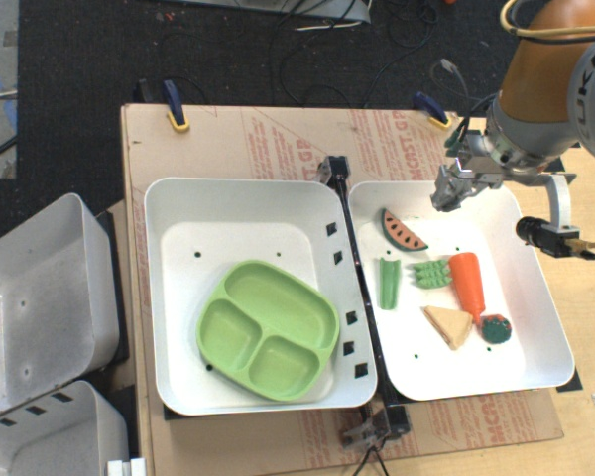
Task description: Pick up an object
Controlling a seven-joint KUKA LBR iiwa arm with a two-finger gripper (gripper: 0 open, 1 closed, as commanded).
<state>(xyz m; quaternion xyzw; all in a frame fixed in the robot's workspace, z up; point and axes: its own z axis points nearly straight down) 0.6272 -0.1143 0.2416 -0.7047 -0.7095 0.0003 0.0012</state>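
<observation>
I have the gripper (448, 202) hanging over the far edge of the right bin (535, 365), and from this angle I cannot tell how it is set. The nearest candidate is the watermelon slice (403, 231), which lies just beside it, toward the camera and a little left, its long axis running diagonally from far-left to near-right. The carrot (466, 281), the green stick (388, 283) and the cheese wedge (450, 325) lie further toward the near side, so I judge the slice the shortest reach.
</observation>
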